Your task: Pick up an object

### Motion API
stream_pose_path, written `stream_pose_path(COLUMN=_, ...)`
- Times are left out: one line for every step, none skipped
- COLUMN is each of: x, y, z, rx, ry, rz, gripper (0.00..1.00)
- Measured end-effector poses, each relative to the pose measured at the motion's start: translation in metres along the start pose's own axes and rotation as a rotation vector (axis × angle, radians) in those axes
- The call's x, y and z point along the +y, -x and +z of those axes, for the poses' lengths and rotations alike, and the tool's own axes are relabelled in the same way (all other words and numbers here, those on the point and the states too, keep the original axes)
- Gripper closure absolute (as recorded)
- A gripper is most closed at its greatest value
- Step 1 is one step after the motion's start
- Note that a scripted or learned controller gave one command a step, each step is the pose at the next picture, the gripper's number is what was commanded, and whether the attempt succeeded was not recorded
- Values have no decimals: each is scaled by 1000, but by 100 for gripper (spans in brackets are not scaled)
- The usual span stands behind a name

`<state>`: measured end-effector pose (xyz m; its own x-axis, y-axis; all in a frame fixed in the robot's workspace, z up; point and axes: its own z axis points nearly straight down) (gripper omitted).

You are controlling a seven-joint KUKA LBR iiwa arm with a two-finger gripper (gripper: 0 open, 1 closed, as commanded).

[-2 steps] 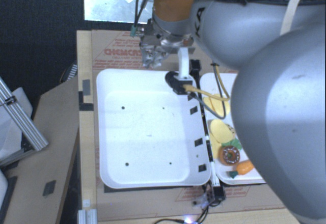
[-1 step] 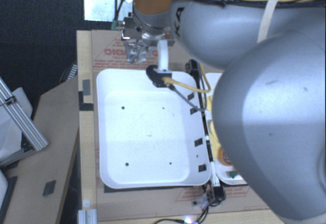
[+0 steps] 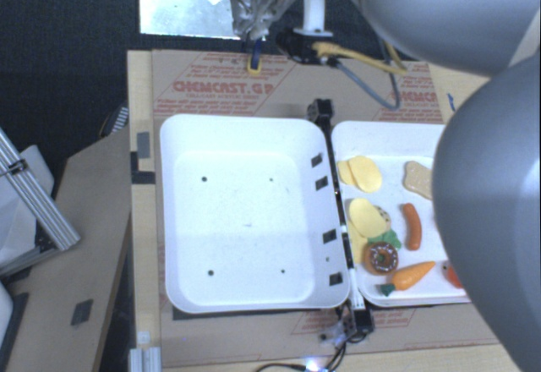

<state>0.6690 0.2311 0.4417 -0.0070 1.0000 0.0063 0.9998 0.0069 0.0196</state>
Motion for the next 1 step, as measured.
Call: stream_pose_path(x=0, y=-4, z=-32, rx=-5, ry=-14, rz=0, gripper=100)
